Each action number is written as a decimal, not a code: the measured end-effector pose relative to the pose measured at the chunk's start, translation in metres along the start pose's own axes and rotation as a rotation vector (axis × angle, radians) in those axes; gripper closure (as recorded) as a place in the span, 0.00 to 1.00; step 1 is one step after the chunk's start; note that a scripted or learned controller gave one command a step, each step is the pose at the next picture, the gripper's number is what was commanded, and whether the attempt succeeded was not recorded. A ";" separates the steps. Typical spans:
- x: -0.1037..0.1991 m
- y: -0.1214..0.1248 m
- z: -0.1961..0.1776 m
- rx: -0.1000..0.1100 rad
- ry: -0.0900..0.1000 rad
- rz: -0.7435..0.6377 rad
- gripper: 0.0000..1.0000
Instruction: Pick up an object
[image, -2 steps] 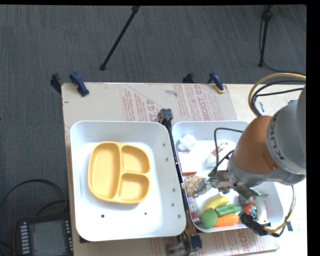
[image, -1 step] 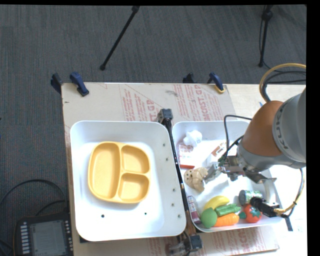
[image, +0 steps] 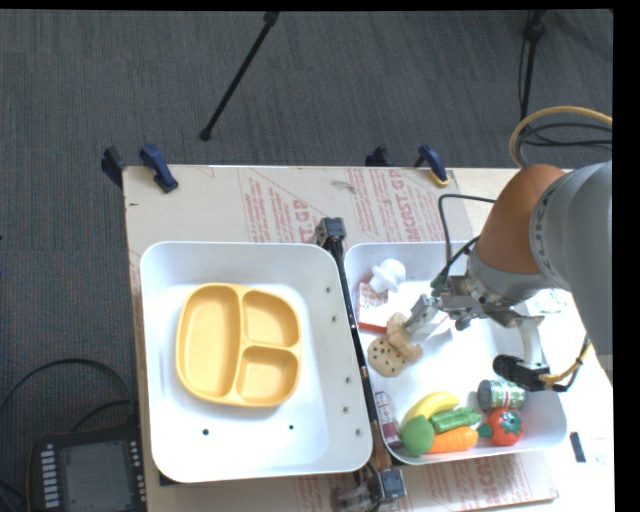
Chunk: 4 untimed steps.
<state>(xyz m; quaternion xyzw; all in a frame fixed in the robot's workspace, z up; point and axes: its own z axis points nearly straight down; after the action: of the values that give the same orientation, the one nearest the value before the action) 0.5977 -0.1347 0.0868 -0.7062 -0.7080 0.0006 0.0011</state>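
Beige lumpy toy, seemingly of soft material, is taken as the likeliest target. It lies in the shallow white right-hand bin, toward that bin's left wall and about midway along it. A round tan speckled biscuit toy is seen touching it on the side nearer the bin's front.

In the camera view, the hand is placed low over the bin's middle, just beside the beige toy and perhaps touching it. Whether it is released or clenched cannot be told, and nothing can be confirmed as held.

A white crumpled object and a red-and-white packet are found in the bin's far left corner. A yellow toy banana, a green toy pepper and a red toy tomato are ranged along its front wall.

The step in hand is judged to be the approach or closing at the grasp point. Next, a firm closure on the beige toy alone is called for, then a straight lift. The biscuit could be dragged along or the toy nudged aside.
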 end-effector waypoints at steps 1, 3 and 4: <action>0.019 -0.022 0.000 0.002 0.001 0.000 0.00; 0.054 -0.004 0.000 0.002 0.000 0.003 0.00; 0.005 -0.103 0.001 0.002 0.001 0.005 0.00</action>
<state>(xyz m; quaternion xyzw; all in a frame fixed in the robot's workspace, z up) 0.4951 -0.1295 0.0863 -0.7079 -0.7063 0.0010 0.0022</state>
